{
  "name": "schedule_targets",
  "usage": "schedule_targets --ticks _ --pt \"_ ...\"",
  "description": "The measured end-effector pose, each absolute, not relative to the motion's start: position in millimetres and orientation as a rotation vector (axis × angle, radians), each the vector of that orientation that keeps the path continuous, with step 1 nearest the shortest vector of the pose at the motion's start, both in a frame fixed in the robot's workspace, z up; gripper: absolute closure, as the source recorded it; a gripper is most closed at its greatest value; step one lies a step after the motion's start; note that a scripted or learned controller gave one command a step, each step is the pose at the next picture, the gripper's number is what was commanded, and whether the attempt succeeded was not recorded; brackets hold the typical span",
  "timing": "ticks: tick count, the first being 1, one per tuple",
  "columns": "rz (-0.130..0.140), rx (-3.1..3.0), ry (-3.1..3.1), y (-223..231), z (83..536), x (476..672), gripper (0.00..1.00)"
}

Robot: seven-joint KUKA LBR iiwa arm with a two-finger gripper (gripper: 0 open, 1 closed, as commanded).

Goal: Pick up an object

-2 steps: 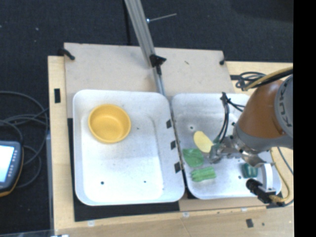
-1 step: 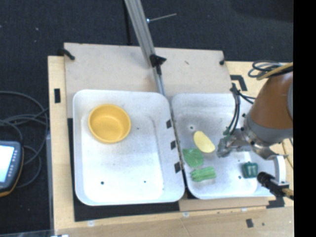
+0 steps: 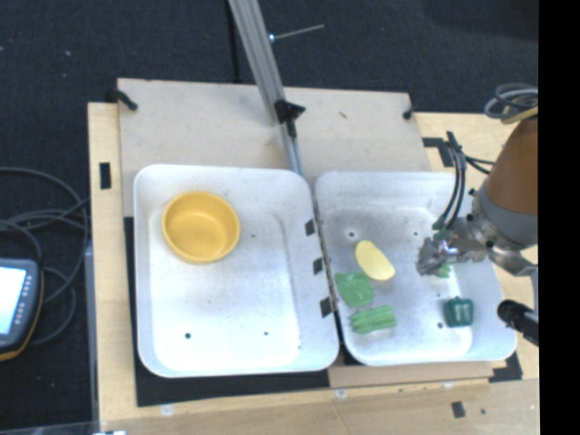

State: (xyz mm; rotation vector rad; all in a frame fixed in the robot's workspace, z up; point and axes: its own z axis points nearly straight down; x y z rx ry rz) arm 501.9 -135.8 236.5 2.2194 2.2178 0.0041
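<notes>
The right bin (image 3: 381, 198) holds a pale yellow oval piece (image 3: 373, 261), a light green lump (image 3: 354, 289), a ridged green piece (image 3: 372, 319) below it, and a small dark green block (image 3: 458, 312) near the right wall. My gripper (image 3: 435, 261) hangs over the right part of this bin, above and left of the dark green block and well right of the yellow piece. A bit of green shows right beside its tip; whether it is held is unclear. A yellow bowl (image 3: 201, 227) sits in the left bin (image 3: 227, 324).
An aluminium rail (image 3: 258, 48) slants down from the top to the seam between the bins. Cables (image 3: 458, 175) run along the arm at the right. A handheld pendant (image 3: 14, 302) lies off the bench at the left.
</notes>
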Motion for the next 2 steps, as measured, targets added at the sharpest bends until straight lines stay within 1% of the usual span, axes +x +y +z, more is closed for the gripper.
schedule_targets --ticks 1,2 --pt "0.002 2.22 2.22 -136 258 502.5 1.0" --pt "0.0 2.219 2.225 -91 246 515.3 1.0"
